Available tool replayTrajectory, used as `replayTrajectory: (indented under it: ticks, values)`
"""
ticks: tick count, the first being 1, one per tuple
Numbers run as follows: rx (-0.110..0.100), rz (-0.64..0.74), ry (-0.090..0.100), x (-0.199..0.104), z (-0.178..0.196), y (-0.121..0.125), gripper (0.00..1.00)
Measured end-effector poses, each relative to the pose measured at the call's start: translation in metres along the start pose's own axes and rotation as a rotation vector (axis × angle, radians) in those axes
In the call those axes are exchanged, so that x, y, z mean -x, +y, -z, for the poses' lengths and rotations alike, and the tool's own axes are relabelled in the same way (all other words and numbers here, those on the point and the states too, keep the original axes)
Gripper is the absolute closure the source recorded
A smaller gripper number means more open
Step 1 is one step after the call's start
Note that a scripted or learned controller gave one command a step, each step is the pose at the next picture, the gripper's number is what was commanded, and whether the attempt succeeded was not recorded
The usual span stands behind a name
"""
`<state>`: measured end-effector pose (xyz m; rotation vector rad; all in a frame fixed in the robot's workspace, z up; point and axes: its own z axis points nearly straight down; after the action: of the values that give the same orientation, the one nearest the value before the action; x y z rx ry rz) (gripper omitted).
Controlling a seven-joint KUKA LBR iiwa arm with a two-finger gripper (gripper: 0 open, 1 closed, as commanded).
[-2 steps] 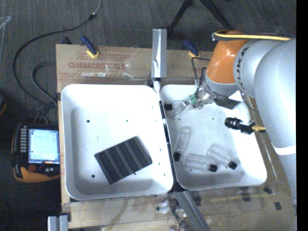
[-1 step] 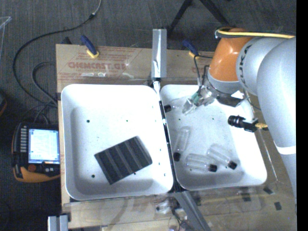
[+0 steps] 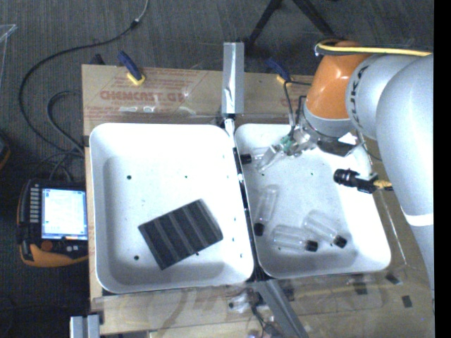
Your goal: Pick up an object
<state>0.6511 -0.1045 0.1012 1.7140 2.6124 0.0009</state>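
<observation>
Toward the upper right of the frame, the grey arm (image 3: 402, 111) with its orange band (image 3: 337, 83) reaches in over the right bin (image 3: 380, 259). Its gripper (image 3: 294, 143) hangs above the bin's upper left part, near the far wall. Something clear and pale sits right at the tool's tip, but the view is too blurred there to tell whether the tool is open, closed, or gripping anything.

Several clear vials with dark caps lie in the right bin. One vial (image 3: 266, 203) lies near the bin's left wall, roughly mid-height in the frame. Two more, a lower vial (image 3: 292, 239) and a neighbouring vial (image 3: 324, 228), rest close together toward the bin's lower middle, well apart from the gripper. Another clear piece (image 3: 264, 157) lies just left of the gripper, near the upper left corner of that bin.

At centre left, the left bin (image 3: 106, 167) holds a black ribbed block (image 3: 181, 232), lying tilted in its lower right part, near the wall shared with the other bin.

Both bins sit on a brown board (image 3: 162, 90) with two blue-and-yellow clamps (image 3: 130, 67) at its far edge. At the left edge of the frame, a handheld pendant with a lit screen (image 3: 62, 217) lies on the dark floor.
</observation>
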Motion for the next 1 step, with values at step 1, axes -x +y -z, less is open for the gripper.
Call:
replayTrajectory:
  ticks: [1]
  values:
    - [0.001,-0.001,0.0,0.0003,0.0091,0.0001,1.0]
